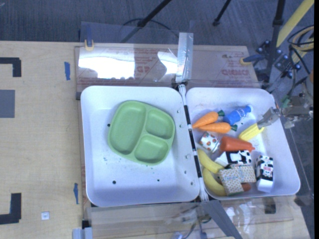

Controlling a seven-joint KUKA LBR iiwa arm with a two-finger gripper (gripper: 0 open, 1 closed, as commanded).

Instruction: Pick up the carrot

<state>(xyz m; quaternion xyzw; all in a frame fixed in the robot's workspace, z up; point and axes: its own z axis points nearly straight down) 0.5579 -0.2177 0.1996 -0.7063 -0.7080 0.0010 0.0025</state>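
There are two white bins side by side. The left bin (94,133) holds a green plate (142,132) with three parts. The right bin (286,153) is full of toys. Two carrots lie near its top left — one carrot (206,119) just above the other carrot (217,127). Close by are a blue bottle (237,114), a yellow corn (250,131), a banana (210,171) and a cow-spotted box (264,168). The claw (269,117) is by the right rim, next to the corn, holding nothing that I can see — open or shut, I cannot tell.
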